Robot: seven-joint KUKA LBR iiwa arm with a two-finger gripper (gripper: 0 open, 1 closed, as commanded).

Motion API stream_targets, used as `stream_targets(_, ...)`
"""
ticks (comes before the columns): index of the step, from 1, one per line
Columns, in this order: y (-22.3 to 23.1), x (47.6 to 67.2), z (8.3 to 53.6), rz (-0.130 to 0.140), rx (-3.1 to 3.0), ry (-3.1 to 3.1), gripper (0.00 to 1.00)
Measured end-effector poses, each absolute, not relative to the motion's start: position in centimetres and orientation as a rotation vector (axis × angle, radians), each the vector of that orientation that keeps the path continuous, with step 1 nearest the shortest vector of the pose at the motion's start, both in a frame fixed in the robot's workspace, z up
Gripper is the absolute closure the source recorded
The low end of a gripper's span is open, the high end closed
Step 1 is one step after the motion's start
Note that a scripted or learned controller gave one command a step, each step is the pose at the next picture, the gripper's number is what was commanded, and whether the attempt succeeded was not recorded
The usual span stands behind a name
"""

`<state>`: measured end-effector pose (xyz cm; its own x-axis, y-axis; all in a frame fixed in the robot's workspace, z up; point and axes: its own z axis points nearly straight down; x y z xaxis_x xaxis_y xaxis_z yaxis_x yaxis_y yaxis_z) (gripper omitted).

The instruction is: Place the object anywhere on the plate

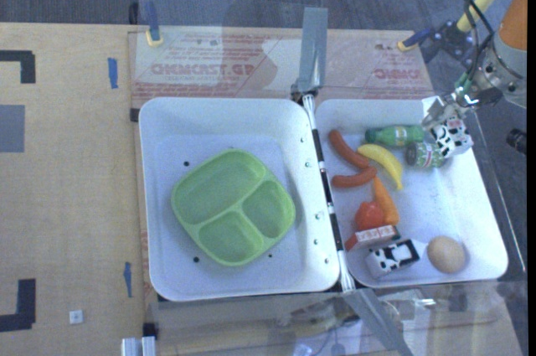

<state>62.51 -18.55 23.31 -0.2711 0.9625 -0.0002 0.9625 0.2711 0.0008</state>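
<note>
1. The green plate (233, 206) lies in the left bin (159, 145), tilted a little, with three compartments: one large and two smaller.
2. The right bin (469, 212) holds the loose things: a green bottle (395, 134), a yellow banana (383, 162), two red sausages (353, 163), an orange carrot (384, 201) beside a red pepper (368, 216), a black-and-white carton (392, 255) and a brown egg (446, 254).
3. The gripper (445, 130) hangs over the far right corner of the right bin, next to the bottle.
4. A small black-and-white spotted thing (452, 140) and a greenish can (422, 155) sit right at its tip.
5. From here I cannot tell whether the gripper grips either, nor how its tip is set.
</note>
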Motion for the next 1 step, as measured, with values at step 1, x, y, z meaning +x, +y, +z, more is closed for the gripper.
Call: stream_targets(1,-18.60,62.62,24.43,0.004,1.894,2.499,1.00)
